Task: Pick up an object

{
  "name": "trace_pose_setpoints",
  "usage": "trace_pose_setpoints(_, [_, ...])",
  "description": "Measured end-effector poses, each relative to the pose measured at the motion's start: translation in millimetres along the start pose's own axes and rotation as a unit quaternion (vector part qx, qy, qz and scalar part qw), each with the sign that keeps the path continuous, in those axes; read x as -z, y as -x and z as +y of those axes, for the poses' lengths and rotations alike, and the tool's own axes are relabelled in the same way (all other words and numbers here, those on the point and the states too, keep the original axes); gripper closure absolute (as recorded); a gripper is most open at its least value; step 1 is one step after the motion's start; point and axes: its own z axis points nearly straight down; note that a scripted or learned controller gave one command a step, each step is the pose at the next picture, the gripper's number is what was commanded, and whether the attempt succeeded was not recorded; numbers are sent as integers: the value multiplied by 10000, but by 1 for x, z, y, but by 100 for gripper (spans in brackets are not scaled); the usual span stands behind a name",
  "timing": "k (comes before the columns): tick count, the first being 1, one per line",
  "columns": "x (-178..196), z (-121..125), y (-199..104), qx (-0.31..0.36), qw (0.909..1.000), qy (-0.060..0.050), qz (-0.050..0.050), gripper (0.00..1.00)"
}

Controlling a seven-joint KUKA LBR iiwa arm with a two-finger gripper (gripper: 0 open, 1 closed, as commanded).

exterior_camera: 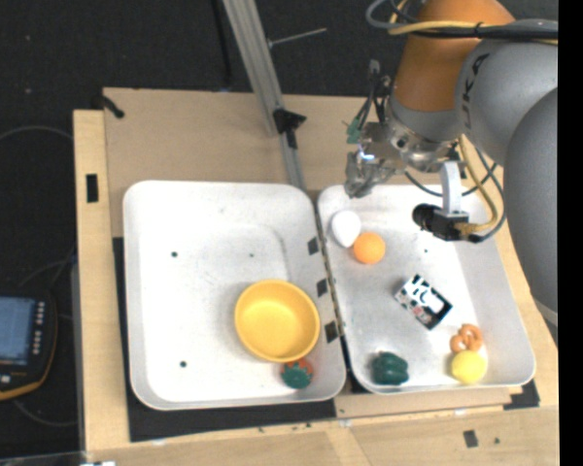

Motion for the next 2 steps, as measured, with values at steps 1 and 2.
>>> trace_pose_setpoints(1, [9,-14,-56,8,10000,0,4,100])
trace_pose_setpoints(2, [3,-27,-115,8,10000,-10,-1,100])
